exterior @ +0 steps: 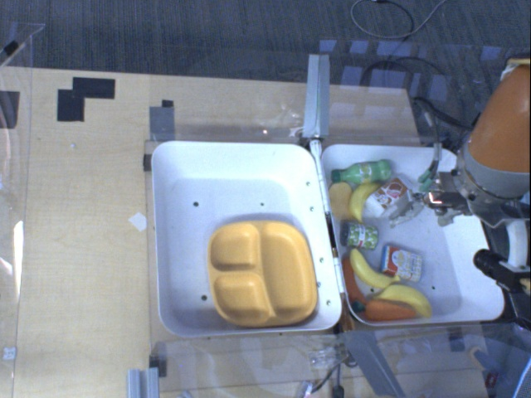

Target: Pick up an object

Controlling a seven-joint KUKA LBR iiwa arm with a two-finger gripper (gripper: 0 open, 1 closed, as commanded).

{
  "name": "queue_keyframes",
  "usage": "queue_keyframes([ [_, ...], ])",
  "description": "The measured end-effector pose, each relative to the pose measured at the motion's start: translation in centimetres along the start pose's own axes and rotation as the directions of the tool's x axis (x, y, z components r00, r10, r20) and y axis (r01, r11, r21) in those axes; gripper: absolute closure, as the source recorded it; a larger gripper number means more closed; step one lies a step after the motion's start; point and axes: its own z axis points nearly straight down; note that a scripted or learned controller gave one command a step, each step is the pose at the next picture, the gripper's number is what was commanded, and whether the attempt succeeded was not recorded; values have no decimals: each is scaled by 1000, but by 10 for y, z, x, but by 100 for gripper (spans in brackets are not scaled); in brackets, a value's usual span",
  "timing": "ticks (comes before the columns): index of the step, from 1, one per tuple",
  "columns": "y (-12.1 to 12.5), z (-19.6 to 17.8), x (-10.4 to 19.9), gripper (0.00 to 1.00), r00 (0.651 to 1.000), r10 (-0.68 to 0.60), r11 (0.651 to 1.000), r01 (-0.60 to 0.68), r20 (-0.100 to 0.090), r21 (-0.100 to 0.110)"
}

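The right bin [465,272] holds a green bottle [362,172], a yellow banana [360,199], a small white and red carton [388,197], a green can [360,235], a blue and red packet [401,263], two more bananas [390,284] and an orange carrot-like piece [390,311]. My gripper [408,210] reaches in from the right, its fingers spread, low over the bin just right of the white carton. Nothing sits between the fingers.
A yellow divided tray [261,272] lies in the left bin [191,189]. A metal divider post [315,98] stands between the bins at the back. The arm's orange band [502,131] hangs over the right bin's far right edge.
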Motion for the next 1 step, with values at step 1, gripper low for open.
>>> queue_keyframes([
  [1,10,140,12,0,1000,29,999,-29,2,-14],
])
